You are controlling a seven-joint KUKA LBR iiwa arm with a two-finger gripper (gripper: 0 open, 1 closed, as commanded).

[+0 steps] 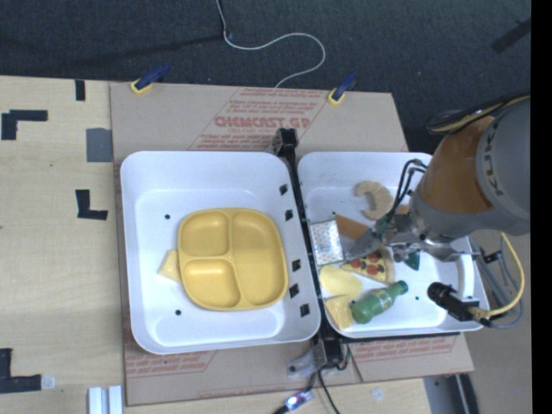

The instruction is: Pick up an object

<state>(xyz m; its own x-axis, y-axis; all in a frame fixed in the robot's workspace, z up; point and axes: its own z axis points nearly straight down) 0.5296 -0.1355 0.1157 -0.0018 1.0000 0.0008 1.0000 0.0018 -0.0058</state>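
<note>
- The arm [470,184] reaches in from the right, its orange band above the wrist, and bends down over the right bin [414,164].
- The gripper [373,247] is low in the middle of the right bin, its dark fingers pointing left toward the clutter there.
- I cannot tell how the jaws stand — the fingertips merge with the things under them, and nothing shows clearly between them.
- Right under the gripper tip lies a pizza slice [369,267], yellow with red spots; whether the fingers touch it I cannot tell.
- A foil packet [326,242] lies just left of the gripper, near the divider between the bins.
- A brown wedge [349,226] sits just above and beside the gripper tip, partly hidden by it.
- A tan crescent piece [375,196] lies toward the far side of the right bin, apart from the gripper.
- A green bottle [377,302] lies on its side at the near edge of the right bin, its cap pointing right and up.
- A yellow flat piece [339,281] lies left of the bottle, touching or under the pizza slice.
- The left bin [142,231] holds a yellow divided plate [231,259], three compartments, upright and roughly central.
- A pale yellow wedge [167,266] pokes out from under the plate's left edge.
- Both bins rest on a cardboard sheet [259,119] — a white cable [285,41] loops across the dark floor beyond it.
</note>
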